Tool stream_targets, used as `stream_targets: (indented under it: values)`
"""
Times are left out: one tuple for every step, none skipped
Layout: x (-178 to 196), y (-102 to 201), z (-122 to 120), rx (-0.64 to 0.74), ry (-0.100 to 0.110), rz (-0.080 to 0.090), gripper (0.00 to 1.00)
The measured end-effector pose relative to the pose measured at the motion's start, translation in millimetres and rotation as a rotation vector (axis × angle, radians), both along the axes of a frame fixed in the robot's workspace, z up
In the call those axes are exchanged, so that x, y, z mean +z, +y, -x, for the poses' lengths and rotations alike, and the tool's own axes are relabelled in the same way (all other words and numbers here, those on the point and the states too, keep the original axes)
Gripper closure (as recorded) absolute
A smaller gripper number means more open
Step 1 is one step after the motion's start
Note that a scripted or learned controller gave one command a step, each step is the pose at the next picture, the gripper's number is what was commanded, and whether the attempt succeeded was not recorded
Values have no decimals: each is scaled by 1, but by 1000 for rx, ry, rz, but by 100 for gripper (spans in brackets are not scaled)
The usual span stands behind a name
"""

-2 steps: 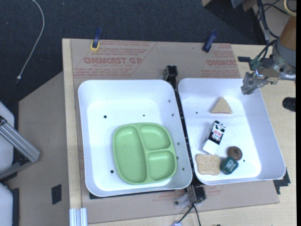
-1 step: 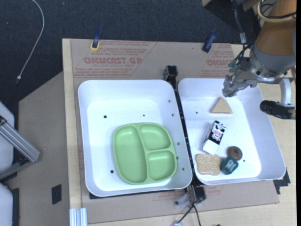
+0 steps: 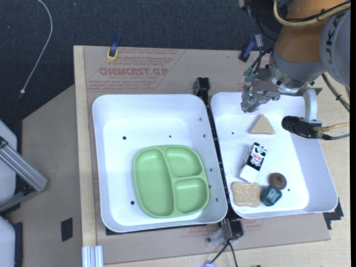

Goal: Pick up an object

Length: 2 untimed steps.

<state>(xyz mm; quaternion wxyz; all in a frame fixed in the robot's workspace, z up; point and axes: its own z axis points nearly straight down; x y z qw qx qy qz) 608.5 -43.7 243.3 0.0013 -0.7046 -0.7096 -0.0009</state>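
While the gripper (image 3: 251,105) hangs over the right bin (image 3: 317,171), grip unreadable, approach step: next, drop onto the wedge (image 3: 261,125) at 4 o'clock.

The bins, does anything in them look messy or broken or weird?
Nothing looks broken or spilled. The green tray lies flat in the left bin. In the right bin, the black-and-white carton lies slightly tilted, with the toast, brown donut, teal cup and tan wedge loosely scattered. The pincer hovers near the wedge.
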Motion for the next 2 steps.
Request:
stream_targets:
  values:
    - [5, 56, -6, -1, -3, 1, 100]
    - [-3, 114, 0, -1, 3, 0, 100]
